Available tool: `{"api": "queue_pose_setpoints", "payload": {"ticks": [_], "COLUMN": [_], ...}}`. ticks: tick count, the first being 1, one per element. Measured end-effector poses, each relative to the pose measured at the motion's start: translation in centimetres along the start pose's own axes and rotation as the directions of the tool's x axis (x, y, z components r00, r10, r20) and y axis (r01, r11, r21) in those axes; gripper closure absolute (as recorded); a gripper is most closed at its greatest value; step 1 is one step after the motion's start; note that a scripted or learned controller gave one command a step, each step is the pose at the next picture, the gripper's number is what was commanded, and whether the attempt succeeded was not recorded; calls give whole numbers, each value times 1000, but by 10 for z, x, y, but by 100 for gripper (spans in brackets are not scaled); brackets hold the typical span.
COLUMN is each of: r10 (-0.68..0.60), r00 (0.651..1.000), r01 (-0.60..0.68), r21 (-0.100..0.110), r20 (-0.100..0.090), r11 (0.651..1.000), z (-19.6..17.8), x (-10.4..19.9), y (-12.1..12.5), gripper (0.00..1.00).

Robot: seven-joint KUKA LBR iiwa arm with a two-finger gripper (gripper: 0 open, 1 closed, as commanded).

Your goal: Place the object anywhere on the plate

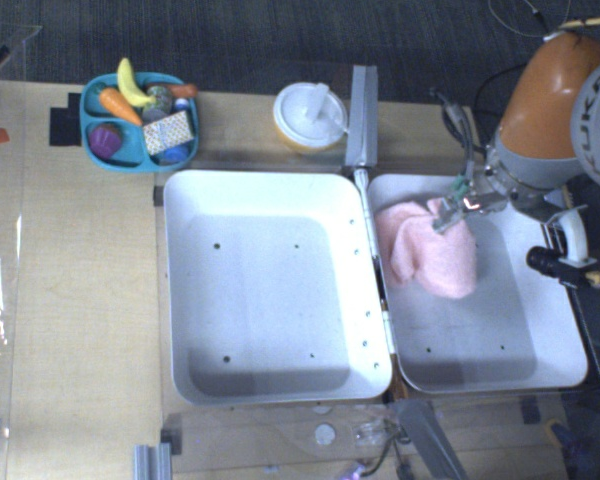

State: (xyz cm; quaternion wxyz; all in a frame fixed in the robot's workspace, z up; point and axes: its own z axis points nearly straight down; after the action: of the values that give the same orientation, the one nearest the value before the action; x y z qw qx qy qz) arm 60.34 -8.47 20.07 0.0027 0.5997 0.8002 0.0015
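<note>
A crumpled pink cloth [430,250] lies in the upper left part of the right bin [500,353]. My gripper [452,214] hangs at the cloth's upper right edge, low over it or touching it, with the grey and orange arm [550,98] reaching in from the right. A blue divided plate [92,158] sits on the bench at the far left, well outside both bins. It holds a toy banana, a carrot and several other small toys.
The left bin [270,288] lies between the cloth and the plate. A metal divider post [360,118] stands between the bins at the back. A white lidded bowl [310,114] sits behind the left bin. Cables trail by the arm.
</note>
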Motion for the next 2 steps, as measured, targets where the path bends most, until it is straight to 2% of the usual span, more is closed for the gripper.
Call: {"api": "queue_pose_setpoints", "payload": {"ticks": [1, 2], "r10": [-8, -400], "r00": [1000, 917], "r01": [8, 400], "r21": [0, 1], "r20": [0, -2], "r11": [1000, 917], "z": [-23, -15], "x": [1, 56], "y": [3, 15], "gripper": [100, 100]}}
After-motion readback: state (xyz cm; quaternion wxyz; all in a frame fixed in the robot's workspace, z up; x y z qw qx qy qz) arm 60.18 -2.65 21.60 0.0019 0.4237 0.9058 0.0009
